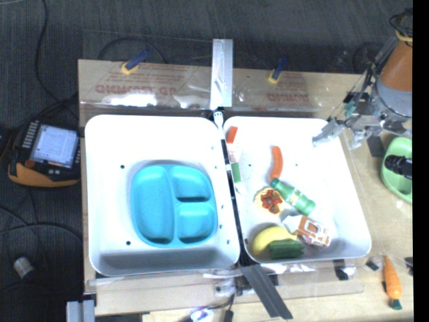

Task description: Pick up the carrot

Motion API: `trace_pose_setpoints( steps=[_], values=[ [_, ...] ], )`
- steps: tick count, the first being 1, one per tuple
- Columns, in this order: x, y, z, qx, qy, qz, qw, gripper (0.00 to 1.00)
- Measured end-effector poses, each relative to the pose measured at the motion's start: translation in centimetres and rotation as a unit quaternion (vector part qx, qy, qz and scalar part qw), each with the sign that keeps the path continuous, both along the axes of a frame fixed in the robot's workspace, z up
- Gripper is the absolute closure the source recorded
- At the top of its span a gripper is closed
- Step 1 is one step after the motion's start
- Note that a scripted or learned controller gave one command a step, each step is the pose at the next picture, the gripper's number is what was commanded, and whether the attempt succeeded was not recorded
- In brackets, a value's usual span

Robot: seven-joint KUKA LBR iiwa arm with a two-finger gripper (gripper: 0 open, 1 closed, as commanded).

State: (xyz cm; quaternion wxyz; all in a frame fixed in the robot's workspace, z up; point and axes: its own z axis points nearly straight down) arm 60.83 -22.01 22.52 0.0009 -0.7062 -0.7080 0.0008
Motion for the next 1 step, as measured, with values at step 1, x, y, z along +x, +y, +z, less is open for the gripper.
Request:
trace_pose_setpoints(
  steps=[1],
  values=[
    [-10.44, 4.24, -11.93, 0.0010, 0.001, 0.001, 1.0000, 0.00]
  ],
)
